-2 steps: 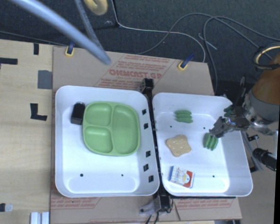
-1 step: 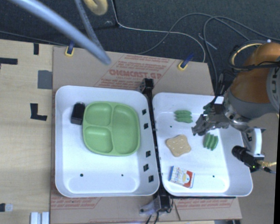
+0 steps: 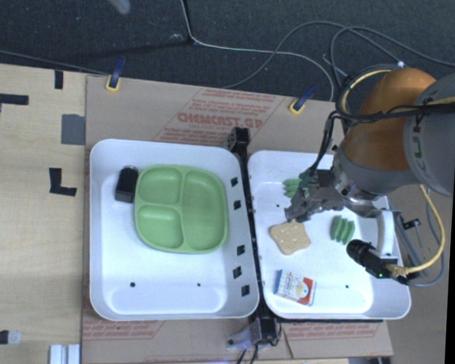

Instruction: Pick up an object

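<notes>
Several loose objects lie in the right white bin [image 3: 374, 302], and any of them may serve as the pick target. The nearest candidate to the tool is the tan, toast-shaped flat piece [image 3: 289, 237], lying flat on the bin floor near the divider between the two bins. The two-finger gripper [image 3: 301, 209] hangs just above and slightly behind this piece, apparently lined up for a descent onto it. Whether it is spread or closed cannot be told from this angle, and no object is visible in its grasp.

Behind the toast piece, close to the gripper, sits a green leafy item [image 3: 292, 187], partly hidden by the tool. To the right of the toast piece lies a small green ridged object [image 3: 341, 228]. In front of the toast piece rests a small blue-and-white printed carton [image 3: 294, 287], lying flat.

Well to the left of the toast piece, the left white bin [image 3: 159, 296] holds a light green divided plastic plate [image 3: 182, 209] with a small black block [image 3: 126, 184] touching its far left edge.
</notes>
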Robot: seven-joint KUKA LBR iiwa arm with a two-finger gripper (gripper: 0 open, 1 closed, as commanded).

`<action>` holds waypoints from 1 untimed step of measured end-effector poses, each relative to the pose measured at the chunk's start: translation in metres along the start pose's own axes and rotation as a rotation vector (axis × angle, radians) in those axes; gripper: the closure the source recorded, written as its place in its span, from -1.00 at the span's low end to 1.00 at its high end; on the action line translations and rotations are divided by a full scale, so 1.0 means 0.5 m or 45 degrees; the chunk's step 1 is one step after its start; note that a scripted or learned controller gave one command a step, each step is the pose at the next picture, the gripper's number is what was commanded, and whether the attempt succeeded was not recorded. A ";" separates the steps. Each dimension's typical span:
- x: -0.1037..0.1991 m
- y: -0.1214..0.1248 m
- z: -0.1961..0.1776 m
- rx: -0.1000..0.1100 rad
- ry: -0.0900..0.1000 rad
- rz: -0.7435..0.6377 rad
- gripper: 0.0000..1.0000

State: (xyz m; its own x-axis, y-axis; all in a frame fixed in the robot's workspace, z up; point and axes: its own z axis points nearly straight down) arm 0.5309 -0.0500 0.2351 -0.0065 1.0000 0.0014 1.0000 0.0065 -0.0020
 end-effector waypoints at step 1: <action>0.121 0.004 0.024 0.002 -0.001 -0.001 1.00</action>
State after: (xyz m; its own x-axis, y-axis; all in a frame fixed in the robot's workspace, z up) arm 0.5326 0.0105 0.2233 -0.0071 1.0000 0.0010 1.0000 0.0071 -0.0033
